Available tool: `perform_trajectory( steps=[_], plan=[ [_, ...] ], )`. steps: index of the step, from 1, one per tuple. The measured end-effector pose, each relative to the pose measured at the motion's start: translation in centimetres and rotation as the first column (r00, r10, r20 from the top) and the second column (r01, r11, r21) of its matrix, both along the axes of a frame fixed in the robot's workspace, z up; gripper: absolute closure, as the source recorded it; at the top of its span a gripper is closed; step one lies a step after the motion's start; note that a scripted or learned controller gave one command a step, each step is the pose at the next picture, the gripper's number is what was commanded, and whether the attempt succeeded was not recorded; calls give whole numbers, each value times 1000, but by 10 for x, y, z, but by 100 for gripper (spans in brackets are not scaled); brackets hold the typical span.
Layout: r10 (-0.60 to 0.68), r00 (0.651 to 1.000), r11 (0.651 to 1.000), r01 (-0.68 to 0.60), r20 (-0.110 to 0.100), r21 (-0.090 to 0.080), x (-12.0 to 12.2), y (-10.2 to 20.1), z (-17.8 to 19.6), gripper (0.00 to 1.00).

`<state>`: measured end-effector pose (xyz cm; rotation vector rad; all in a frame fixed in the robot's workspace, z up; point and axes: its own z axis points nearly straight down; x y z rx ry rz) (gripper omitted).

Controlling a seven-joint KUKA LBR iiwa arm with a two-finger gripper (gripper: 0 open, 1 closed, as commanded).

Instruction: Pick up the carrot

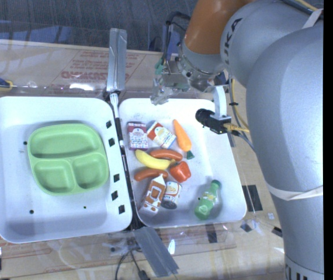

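The carrot (181, 136) lies in the right bin (228, 174), up toward the far side, at the right edge of the pile of toy food. It is orange with a small green tip, and its long side runs from far to near, leaning a little to the right at the near end, where the green tip is. Just left of it sits a small red and white carton (161, 135), very close or touching, and near it are a red sausage (165, 154) and a yellow banana (151, 159). The pincer (165, 89) hangs over the far rim of the same bin, to the far left of the carrot and well above it. Nothing is between its fingers — but they are too small and blurry to show how far apart they are, so I cannot tell. To reach the carrot, the pincer most likely has to come nearer and a bit to the right, then go down, with its fingers closing across the thin side of the carrot. The carton so close on the left could get in the way. The green plate (67, 157) sits alone in the left bin (9, 214).
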<state>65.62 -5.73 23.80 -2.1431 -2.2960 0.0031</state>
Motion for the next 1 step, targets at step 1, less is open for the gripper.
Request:
perform_trajectory(
  steps=[1],
  plan=[
    [-91, 996, 996, 91, 1, 0, 1, -10, 41, 100]
  ],
)
